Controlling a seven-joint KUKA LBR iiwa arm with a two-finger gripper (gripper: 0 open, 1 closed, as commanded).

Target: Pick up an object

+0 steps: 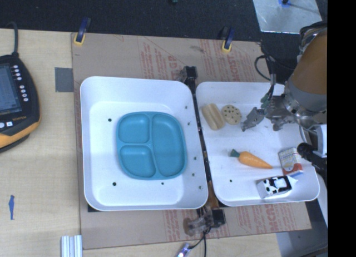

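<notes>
In the right bin (222, 192), a carrot (253, 159) is lying near the middle, with a bread roll (212, 115) and cookie (231, 114) up-left of it. Above the carrot, the gripper (251, 120) is hovering with its fingers spread, grasping nothing. Left of the carrot, a blue plate (151, 144) is sitting in the left bin (94, 97).

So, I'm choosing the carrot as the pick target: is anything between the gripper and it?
Nothing visible. The gripper hangs over bare bin floor above the carrot; the cookie sits off to the side.
</notes>
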